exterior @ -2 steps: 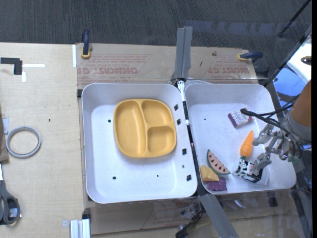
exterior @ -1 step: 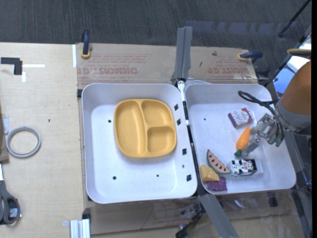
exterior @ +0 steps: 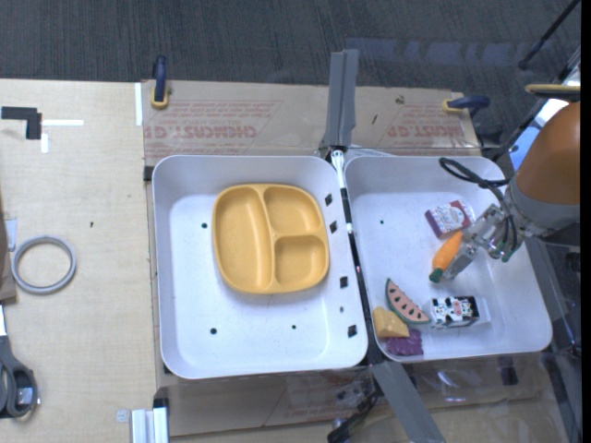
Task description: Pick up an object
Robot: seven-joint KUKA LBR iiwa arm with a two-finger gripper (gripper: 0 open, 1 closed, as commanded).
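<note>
right bin (exterior: 517, 335), entry: i saw the tool (exterior: 459, 259) low over the carrot (exterior: 445, 251), reaching to grasp; finger spread i cannot tell. watermelon slice (exterior: 404, 301) lay nearby.

Robotics lab, wooden bench (exterior: 74, 183), two white bins (exterior: 175, 275), clamps (exterior: 160, 81), tape roll (exterior: 41, 264), carpet floor (exterior: 231, 17)

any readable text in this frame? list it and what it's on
"CHEMCO" and "GP": my best reading of the red print on the cardboard sheet behind the bins, seen upside down; smaller lines there are blurred.
Pink-and-white packet in the right bin: print too small to read.
Black-and-white carton in that bin: no legible text.
</note>
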